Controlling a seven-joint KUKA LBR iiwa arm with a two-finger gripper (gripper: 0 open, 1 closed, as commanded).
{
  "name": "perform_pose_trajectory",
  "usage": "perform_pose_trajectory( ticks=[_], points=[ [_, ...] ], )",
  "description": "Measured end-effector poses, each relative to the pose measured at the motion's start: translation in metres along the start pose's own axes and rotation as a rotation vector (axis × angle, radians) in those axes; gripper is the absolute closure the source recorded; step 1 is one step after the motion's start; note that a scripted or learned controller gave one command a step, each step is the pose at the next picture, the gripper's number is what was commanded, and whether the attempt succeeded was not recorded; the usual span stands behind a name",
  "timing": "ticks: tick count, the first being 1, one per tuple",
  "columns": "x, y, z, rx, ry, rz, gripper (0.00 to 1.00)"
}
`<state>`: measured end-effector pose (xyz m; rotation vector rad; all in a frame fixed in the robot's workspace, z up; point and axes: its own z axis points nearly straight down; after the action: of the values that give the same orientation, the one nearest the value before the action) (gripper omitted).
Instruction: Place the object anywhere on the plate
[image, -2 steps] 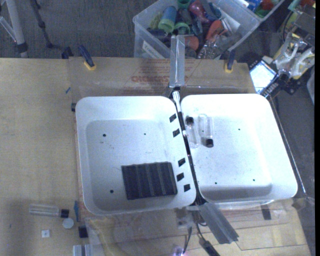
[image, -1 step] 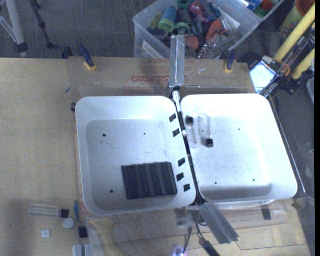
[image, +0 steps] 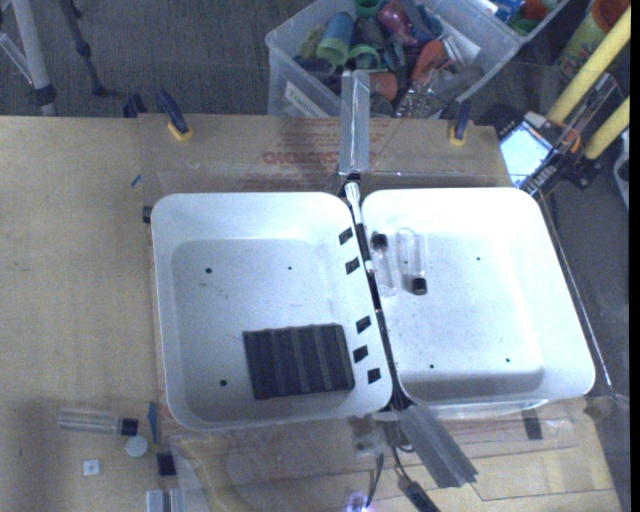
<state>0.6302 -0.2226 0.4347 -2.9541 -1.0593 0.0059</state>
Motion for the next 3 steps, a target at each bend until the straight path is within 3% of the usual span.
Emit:
perform_pose_trajectory(
  ticks=[1, 2, 3],
  points=[
    [0.015, 0.002, 0.000, -0.004, 0.004, 0.485, 1.00],
    [0.020, 0.016, 0.000, -0.007, 0.003, 0.027, 1.00],
    [0.014, 0.010, 0.000, -0.002, 0.000, -0.165, 1.00]
  ],
)
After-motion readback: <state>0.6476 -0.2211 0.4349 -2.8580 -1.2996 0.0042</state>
